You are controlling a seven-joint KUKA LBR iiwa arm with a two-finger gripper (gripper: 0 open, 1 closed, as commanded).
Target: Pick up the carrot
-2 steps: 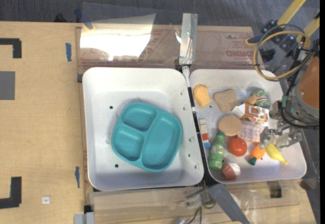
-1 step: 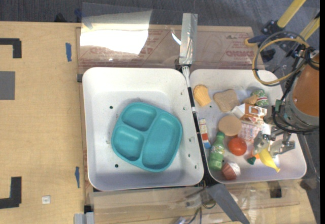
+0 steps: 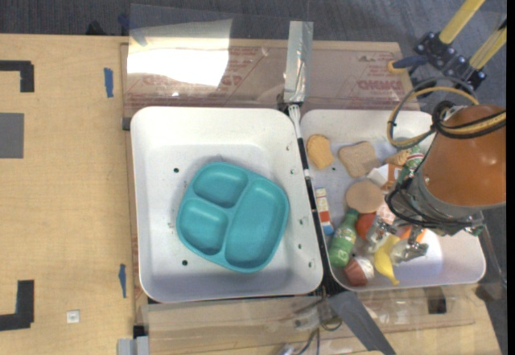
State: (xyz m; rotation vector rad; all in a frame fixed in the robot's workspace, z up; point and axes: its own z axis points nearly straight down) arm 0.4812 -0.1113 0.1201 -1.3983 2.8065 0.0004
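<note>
- Gripper (image 3: 400, 234) is lowered among food at the right bin's (image 3: 467, 265) 6 o'clock; its state cannot be told.
- Carrot is not yet identified; locating is judged next.

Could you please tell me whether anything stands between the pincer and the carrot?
Hard to settle: the arm hides most of what looks like the carrot, at the far side of the right bin. The pincer sits nearer, crowded by a yellow piece and a green bottle; a tan disc lies roughly between.
</note>
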